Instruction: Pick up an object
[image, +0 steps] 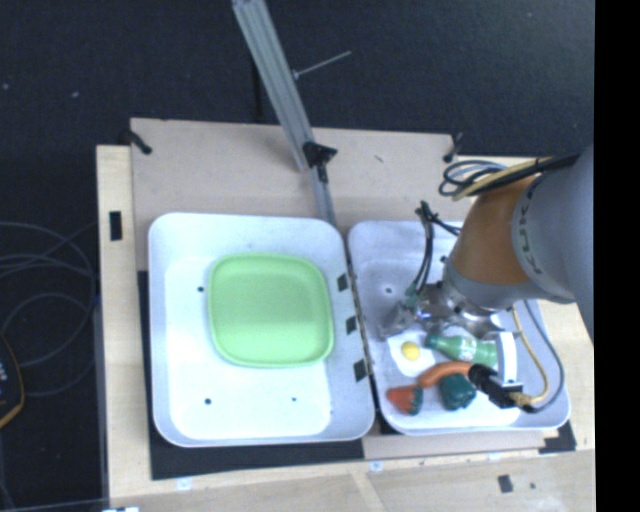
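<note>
My gripper (413, 312) reaches down into the right bin (372, 262), its tip just above a white fried-egg toy (408, 352). To the right of the egg lies a green bottle (466, 348), close under the wrist. Below them lie an orange carrot-shaped piece (440, 375), a red piece (405, 400) and a dark teal piece (458, 393). I see nothing held at the tip, and the wrist hides part of the bin's right half.
The left bin (175, 300) holds a light green square plate (270, 310). A grey slanted pole (285, 95) rises from behind the bins' divide. Beige bench edges surround both bins.
</note>
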